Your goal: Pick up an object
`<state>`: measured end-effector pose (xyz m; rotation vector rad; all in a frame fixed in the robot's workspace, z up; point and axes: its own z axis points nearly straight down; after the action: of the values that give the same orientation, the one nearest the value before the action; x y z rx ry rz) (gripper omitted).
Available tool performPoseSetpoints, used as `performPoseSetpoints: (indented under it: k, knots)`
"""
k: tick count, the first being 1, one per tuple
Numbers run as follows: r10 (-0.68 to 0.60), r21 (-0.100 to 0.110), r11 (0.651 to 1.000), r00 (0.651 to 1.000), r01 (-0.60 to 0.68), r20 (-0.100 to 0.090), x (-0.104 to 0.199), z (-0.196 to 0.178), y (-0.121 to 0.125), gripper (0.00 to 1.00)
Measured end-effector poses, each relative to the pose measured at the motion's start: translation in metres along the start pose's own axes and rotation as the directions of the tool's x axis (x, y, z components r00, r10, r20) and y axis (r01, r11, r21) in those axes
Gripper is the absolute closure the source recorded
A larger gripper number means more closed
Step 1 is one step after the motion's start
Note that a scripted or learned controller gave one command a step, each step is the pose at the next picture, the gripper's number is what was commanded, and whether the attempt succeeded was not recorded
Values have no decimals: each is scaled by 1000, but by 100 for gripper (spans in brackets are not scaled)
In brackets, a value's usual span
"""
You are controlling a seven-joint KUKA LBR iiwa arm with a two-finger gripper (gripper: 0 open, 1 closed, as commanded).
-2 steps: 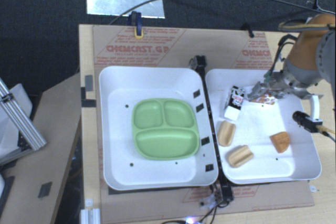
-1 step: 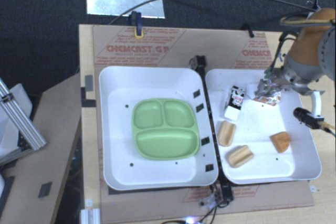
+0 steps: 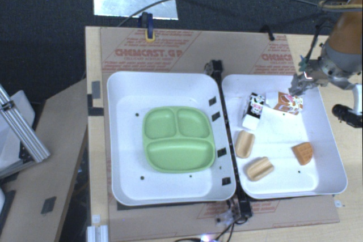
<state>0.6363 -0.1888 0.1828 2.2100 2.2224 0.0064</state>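
gripper (image 3: 299, 86) at upper right of right bin (image 3: 326, 147), just above the orange snack packet (image 3: 289, 103); can't tell its opening or hold. green plate (image 3: 179, 139) in left bin (image 3: 125, 122).

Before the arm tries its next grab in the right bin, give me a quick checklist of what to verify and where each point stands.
1. Pincer over the right white bin: ok, it is at the bin's far right corner.
2. Target under the pincer: ok, the orange and white flat packet lies just beside its tip.
3. Pincer free of any load: cannot tell, its tip is too small to read.
4. Packet clear of neighbours: not ok, it rests against a white flat card that reaches to the black and white small carton.
5. Other options free: ok, the two tan bread rolls and the orange toast-like piece lie apart.
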Motion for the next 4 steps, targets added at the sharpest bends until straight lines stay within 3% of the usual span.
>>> performPoseSetpoints:
  k: [2,3,4]
  knots:
    - [-2,1,1000,1000,2,-1,6,-92,7,100]
    - [-2,4,1000,1000,2,-1,6,-112,8,100]
    - [-4,7,1000,1000,4,-4,68,-98,4,100]
